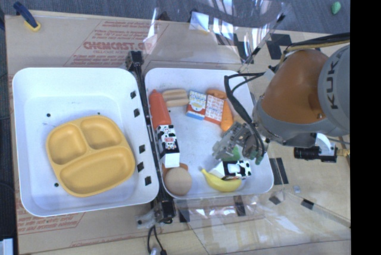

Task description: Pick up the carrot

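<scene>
Orange tapered carrot (226,119) lies in right white bin (196,78), just up-left of pincer (233,151), partly under a juice carton (215,109). Pincer hangs over black-white cow-print block (237,169) & yellow banana (219,182); finger state: can't tell.

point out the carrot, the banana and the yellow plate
carrot (227,118), camera view, lower orange body beside the small cartons
banana (219,182), camera view, middle of its curve
yellow plate (90,155), camera view, divider between its compartments
</scene>
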Action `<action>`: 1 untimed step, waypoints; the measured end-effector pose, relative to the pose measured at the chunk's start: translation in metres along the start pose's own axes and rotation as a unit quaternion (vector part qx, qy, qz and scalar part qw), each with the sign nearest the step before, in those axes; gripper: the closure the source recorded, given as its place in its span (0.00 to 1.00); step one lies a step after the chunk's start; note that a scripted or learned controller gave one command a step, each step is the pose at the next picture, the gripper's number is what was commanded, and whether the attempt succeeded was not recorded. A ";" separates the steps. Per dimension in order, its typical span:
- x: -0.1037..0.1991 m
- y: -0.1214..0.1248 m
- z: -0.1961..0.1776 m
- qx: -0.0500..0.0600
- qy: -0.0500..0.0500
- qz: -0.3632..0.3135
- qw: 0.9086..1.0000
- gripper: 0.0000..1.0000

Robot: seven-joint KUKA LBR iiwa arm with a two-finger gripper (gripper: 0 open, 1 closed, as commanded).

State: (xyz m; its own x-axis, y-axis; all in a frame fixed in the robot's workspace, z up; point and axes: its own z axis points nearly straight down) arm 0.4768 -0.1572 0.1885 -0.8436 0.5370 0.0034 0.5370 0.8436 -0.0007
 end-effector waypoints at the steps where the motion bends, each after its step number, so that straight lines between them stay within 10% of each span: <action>1: 0.007 0.015 -0.093 -0.002 -0.008 -0.037 0.999 1.00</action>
State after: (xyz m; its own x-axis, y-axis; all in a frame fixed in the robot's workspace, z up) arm 0.4796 -0.1408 0.2816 -0.8808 0.4733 -0.0118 0.4733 0.8809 0.0022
